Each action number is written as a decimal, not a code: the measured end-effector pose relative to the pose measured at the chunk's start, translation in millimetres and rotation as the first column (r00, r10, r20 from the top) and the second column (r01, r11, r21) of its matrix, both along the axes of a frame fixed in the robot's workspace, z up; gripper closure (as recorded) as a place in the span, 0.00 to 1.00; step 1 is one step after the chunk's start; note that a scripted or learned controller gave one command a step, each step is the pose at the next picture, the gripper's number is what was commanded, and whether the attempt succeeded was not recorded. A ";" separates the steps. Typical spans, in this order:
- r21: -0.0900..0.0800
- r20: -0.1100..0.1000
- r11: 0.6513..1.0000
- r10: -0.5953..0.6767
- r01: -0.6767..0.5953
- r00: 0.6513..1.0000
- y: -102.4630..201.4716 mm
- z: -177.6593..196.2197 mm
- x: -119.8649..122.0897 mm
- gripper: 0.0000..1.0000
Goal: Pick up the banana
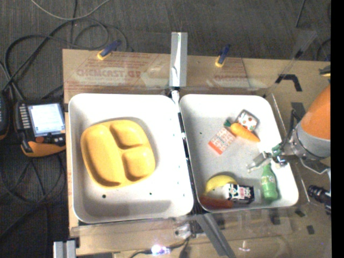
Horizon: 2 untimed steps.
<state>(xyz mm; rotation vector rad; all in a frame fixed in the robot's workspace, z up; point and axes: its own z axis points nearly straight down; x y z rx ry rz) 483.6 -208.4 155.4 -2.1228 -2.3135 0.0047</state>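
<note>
Banana, yellow curved fruit (220, 183), lay near front of right white bin (279, 123), against small carton (240, 193). Tool (264, 158) apart, state indeterminable; approach from carton-free side advised.

A grey robot arm with an orange band above its wrist reaches in from the right edge of the view. Its pincer (264, 160) points left and slightly downward, metal fingers (257, 162) appearing parted, nothing visibly held between them.
</note>
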 end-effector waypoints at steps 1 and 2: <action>0.000 0.002 1.000 0.000 0.000 1.000 -7.6 46.3 0.8 0.00; -0.004 0.014 0.986 0.168 -0.168 0.986 59.3 -48.5 4.2 0.00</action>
